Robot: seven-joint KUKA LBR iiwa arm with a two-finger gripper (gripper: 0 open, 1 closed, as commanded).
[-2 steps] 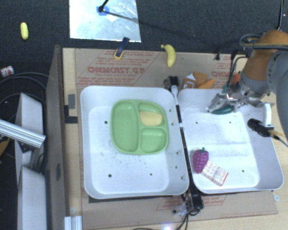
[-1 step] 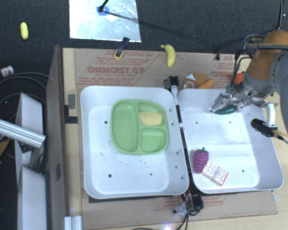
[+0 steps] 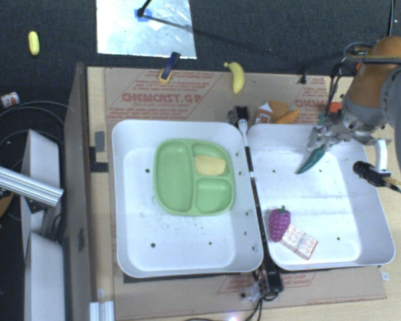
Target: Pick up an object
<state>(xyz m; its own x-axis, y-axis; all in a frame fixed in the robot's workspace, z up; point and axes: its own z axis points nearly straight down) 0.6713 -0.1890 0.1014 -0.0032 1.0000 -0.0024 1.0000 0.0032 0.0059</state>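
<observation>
My gripper [image 3: 320,141] hangs over the back of the right bin [image 3: 361,209], reaching in from the right. It is shut on the upper end of a slim teal object [image 3: 311,160], which slants down and to the left from the fingers, above the bin floor. A purple bunch of grapes [image 3: 279,223] lies near the front left of the same bin. A small white and red packet [image 3: 299,241] lies right beside the grapes.
The left bin [image 3: 137,199] holds a green divided plate [image 3: 187,179] with a pale yellow piece [image 3: 210,165] in one compartment. A banana [image 3: 236,77] and an orange item [image 3: 282,114] lie on the cardboard behind the bins.
</observation>
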